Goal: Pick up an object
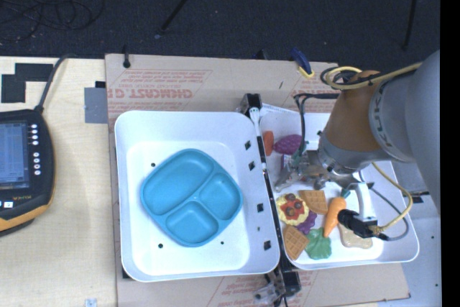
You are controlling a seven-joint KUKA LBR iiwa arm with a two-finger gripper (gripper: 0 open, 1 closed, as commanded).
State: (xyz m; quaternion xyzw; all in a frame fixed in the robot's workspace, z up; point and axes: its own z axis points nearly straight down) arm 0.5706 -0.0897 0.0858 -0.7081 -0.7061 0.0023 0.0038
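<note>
Two white bins side by side on a cardboard-covered worktop (pixel 180 86). Left bin (pixel 133 136) holding a blue divided plate (pixel 191 196), three compartments, lying flat near the middle. Right bin (pixel 402 244) crowded with toy food, arm (pixel 392 122) reaching in from the right, orange band (pixel 352 118) above the wrist.

Tool (pixel 300 170) low in the upper left part of the right bin, close to the divider between the bins. Metal fingers pointing left and down; whether spread or closed cannot be told, nor whether anything sits between them.

Toy food relative to the tool:
- purple piece (pixel 289 144) just above, close beside, possibly touching; contact unclear.
- small orange-red piece (pixel 268 142) up and to the left, by the divider.
- pizza slice (pixel 293 208) just below, apart from the fingers.
- tan cracker (pixel 313 199) below and slightly right, beside the pizza slice.
- carrot (pixel 333 215) lower right, tilted, green end down by a green leafy piece (pixel 319 246).
- waffle (pixel 295 241) well below, near the front wall.
- small dark purple piece (pixel 310 223) between pizza slice and waffle.
- pale biscuit shape (pixel 356 238) at lower right, partly under a black and white cable fitting (pixel 361 216).

On the worktop's left, a handheld control pad (pixel 20 162) with a screen, well apart from both bins.
</note>
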